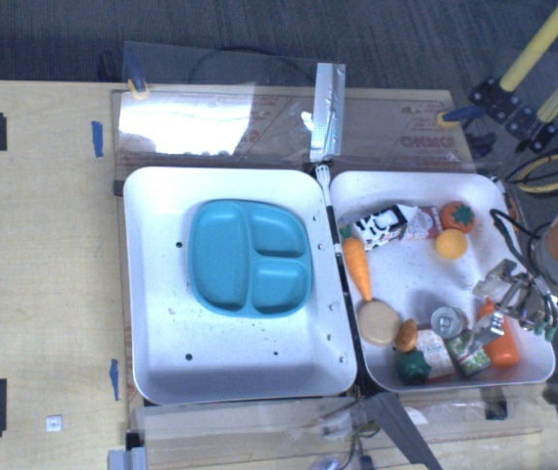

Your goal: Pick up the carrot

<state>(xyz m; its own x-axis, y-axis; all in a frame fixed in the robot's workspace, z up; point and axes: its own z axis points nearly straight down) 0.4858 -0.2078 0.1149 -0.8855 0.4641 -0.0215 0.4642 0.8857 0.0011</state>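
Note:
The carrot [357, 268] is orange with a green top and lies lengthwise along the left wall of the right bin [411, 183]. It points toward the bin's front, with nothing on top of it. My gripper [510, 299] hangs over the right side of the same bin, well to the right of the carrot and apart from it. It is above a cluster of toys near the bin's front right corner. Nothing is visibly held in it.
A blue divided plate [252, 258] sits in the left bin [152, 292]. Around the carrot lie a black-and-white packet [384, 223], a tomato [457, 216], a yellow ball [450, 246], a beige disc [379, 322], a small can [445, 320] and a green toy [416, 365].

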